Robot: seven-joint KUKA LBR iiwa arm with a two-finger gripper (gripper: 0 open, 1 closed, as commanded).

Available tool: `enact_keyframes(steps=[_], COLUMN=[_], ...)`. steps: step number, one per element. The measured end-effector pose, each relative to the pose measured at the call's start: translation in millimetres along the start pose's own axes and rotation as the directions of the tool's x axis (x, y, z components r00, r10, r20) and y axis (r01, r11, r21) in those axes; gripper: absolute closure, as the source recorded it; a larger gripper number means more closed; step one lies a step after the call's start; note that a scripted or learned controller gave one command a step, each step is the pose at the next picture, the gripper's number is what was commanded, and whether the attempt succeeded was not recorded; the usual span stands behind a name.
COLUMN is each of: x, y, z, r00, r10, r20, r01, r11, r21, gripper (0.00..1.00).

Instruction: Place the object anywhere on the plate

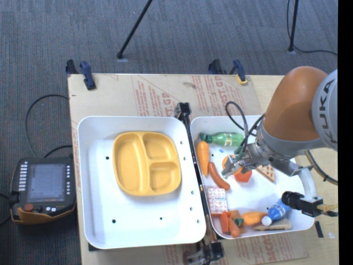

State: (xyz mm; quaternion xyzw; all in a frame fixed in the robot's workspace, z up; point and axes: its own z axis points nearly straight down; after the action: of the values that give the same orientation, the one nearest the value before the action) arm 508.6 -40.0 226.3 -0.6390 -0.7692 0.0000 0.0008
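- Red-orange toy pepper: right bin, just below the hand, which stands over it; whether clenched or released, I cannot tell.
- Close by: carrot, red chilli, green bottle, cracker, patterned packet.
- Yellow three-compartment plate: left bin, well apart.
- Arm lettering: "KU".

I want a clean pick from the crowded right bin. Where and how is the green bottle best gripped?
Grip the green bottle across its body's middle, coming straight down from above. It lies on its side along the bin's far wall, so fingers should close across its width. The carrot sits near its cap end.
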Motion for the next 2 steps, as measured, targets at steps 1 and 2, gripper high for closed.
enact_keyframes(steps=[1, 2], x=[43.6, 43.3], y=[30.3, 30.3], z=[31.5, 31.4], r00=[0.977, 0.977], r10=[-0.213, -0.212], r20=[0.0, 0.0], r01=[0.213, 0.212], r11=[0.977, 0.977], r21=[0.002, 0.001], gripper=[1.0, 0.0])
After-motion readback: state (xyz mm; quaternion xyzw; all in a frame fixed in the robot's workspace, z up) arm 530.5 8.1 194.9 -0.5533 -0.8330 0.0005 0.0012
